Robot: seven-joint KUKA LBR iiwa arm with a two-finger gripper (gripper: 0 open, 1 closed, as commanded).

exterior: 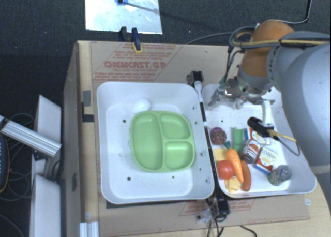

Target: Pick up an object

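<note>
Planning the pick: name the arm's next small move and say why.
Probably shift the end effector toward the near end of the right bin and lower it over the carrot. It now sits above the bin's far end, while the toys cluster nearer the camera.

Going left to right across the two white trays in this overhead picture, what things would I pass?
White egg-like ball → green divided plate → dark red round item → carrot → small can → grey crumpled ball.

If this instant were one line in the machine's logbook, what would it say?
task: pick up an object | gripper: over right bin's far end | toys: carrot, tomato lying in right bin | left bin: green divided plate
</note>
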